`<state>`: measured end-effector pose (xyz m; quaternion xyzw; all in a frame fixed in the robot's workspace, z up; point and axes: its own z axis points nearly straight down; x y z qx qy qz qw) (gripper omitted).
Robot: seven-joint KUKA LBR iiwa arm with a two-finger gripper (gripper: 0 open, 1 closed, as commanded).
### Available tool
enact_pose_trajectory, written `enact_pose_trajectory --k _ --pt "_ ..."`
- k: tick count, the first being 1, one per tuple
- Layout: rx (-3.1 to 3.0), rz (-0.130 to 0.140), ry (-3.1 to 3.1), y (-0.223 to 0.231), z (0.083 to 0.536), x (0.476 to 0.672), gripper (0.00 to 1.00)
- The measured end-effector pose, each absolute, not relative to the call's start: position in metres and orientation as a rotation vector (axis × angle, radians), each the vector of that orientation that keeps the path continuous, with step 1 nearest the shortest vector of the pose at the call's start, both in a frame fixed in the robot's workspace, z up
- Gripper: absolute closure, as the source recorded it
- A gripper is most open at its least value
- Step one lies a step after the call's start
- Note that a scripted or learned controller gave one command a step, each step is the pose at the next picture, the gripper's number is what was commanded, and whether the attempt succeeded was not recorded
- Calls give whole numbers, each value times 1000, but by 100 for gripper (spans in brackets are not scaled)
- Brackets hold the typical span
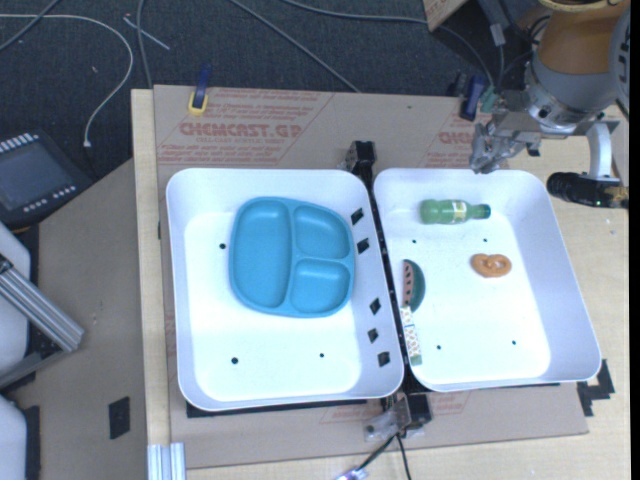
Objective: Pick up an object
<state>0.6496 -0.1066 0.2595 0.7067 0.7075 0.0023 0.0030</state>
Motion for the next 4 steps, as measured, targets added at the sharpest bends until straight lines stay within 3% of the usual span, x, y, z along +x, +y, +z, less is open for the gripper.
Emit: enact_pose_trajectory --k 2,4 --pt "2220 -2 2230 -4 239 619 100" --pt "2219 -1 2231 85 235 565 100"
